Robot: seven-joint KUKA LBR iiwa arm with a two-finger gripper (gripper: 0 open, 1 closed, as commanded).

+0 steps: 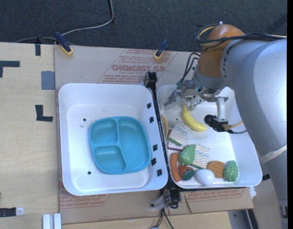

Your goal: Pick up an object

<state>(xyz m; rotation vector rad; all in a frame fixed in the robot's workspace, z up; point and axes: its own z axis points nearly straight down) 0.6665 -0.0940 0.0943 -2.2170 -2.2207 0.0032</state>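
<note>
A cardboard-covered tabletop (132,68) carried two white bins; the arm worked over the right bin (241,151).

The claw (186,95) hung at the bin's far-left corner, just above a toy banana (193,120); whether it was open could not be told, and nothing showed between its fingers. Closing there risked clipping the bin wall or nudging the banana aside.

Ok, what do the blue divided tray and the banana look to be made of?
The blue tray looks like moulded plastic: one even colour, rounded compartments, a soft sheen. The banana is probably a plastic toy: flat uniform yellow, smooth, with no marks, though the view is too coarse to be sure.
</note>
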